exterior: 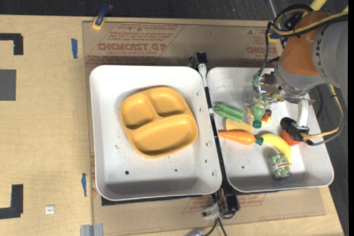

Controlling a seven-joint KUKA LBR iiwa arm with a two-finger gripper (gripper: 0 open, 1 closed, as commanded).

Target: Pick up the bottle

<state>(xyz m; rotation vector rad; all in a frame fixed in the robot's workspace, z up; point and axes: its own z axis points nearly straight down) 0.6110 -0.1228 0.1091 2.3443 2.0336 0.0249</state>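
Right, the tool (260, 98) hangs over the far part of the right bin (313, 173), w/ the grey arm & orange band coming in from view-right. Can't tell how far open the tool is, and nothing can be seen gripped in it.

The bottle (280, 165) is well apart from the tool, toward the near edge of that bin & a bit to view-right of it. It's small, w/ a green label, and lies on the bin floor. Its upper end is right up against the banana (275, 142); can't tell if they actually touch.

Other stuff around the tool:
- small yellow-and-green toy (257, 114) just below the tool in the view, very close; contact not clear.
- green veg (229, 113) to view-left of the tool, lying slantwise near the bin's left wall.
- carrot (237, 137) below-left of the tool, its tip meeting the banana's left end.
- banana sits btwn the tool and the bottle, curved, yellow.

Further to view-left of the tool, the left bin (110, 166) holds a yellow divided plate (159, 120), approx. central. Both bins rest on a cardboard sheet (166, 41) on the desk (44, 119).
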